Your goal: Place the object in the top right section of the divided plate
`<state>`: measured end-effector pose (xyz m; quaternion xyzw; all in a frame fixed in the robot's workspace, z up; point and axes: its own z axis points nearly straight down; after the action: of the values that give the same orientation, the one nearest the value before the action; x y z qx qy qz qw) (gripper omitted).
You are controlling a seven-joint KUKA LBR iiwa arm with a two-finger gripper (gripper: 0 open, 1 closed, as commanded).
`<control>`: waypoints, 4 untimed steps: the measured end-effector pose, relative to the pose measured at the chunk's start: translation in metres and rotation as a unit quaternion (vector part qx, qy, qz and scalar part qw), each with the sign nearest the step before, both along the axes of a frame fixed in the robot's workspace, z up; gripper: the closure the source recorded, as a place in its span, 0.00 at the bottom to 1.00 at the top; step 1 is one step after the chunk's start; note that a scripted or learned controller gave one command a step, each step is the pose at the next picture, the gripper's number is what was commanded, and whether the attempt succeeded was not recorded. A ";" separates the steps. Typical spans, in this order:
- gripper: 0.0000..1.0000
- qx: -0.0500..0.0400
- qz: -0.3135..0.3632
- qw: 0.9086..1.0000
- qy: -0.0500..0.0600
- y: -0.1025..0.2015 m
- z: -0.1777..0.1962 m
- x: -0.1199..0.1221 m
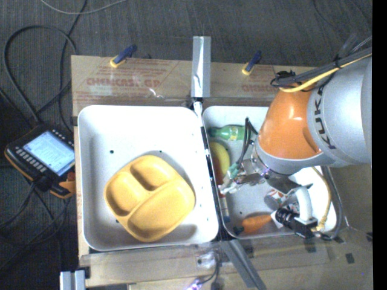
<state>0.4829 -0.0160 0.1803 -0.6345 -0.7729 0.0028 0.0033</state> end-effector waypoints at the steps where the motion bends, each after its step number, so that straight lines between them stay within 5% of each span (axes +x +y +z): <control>1: 1.00 0.000 -0.047 0.999 0.000 0.029 0.000 0.001; 2: 1.00 -0.003 -0.155 0.988 0.000 0.065 0.000 0.039; 3: 1.00 -0.004 -0.174 0.985 0.000 0.032 0.005 0.000; 4: 1.00 -0.003 -0.252 0.968 0.001 0.000 0.000 0.000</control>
<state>0.4824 -0.0159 0.1800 -0.8086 -0.5883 0.0045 0.0027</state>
